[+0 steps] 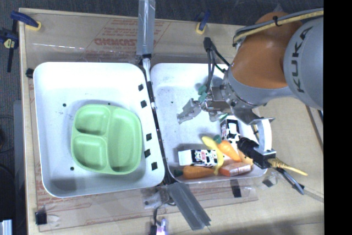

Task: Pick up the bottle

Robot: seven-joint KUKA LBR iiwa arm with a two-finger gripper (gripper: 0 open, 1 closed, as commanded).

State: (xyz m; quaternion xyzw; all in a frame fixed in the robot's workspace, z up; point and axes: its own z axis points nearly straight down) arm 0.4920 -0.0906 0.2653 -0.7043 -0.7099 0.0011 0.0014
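1. My two-finger metal pincer [188,111] hangs over the bare middle of the right-hand shallow white plastic bin [168,82]. It sits at the end of my grey arm with the orange band [264,63], which reaches in from the right of the view
2. I cannot tell from this slant whether the pincer is spread or pressed together. I can make out nothing pinched in it
3. I take the black-and-white patterned bottle [197,157] to be my target, though the shape is small and I am not certain of it. It lies on its side in the same bin, close to the near wall
4. The bottle lies from my pincer toward the lower edge of the view and a touch to the right, apart from it. Its long axis runs roughly left to right, along the near wall
5. A yellow banana-shaped toy [212,145] touches the bottle's right end, and an orange carrot-shaped toy [197,172] lies just beside it on the wall side
6. In my judgement the grip should close across the short width, and the crowding is the risk
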